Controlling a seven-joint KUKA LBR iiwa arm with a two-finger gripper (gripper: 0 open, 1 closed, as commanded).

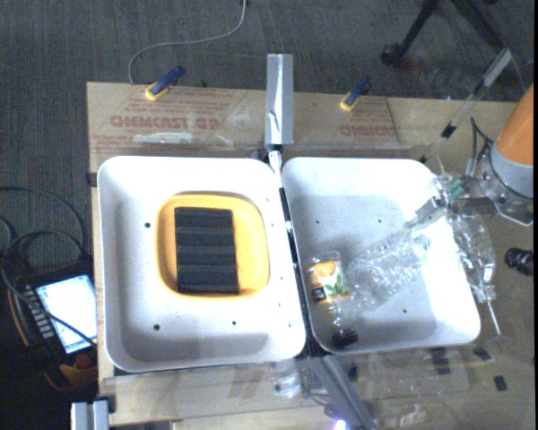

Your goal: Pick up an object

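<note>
Clear bottle (377, 271) lies slantwise in right bin (377, 182), label end (325, 280) lower left. Light, crushable, slippery; best gripped mid-body. Gripper (448, 195) above its upper end, finger state unclear.

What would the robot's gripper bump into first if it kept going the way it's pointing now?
Probably the clear plastic bottle lying in the right bin. The gripper points down and leftward toward it. Depth is hard to judge from above, so it might meet the bin floor first.
</note>
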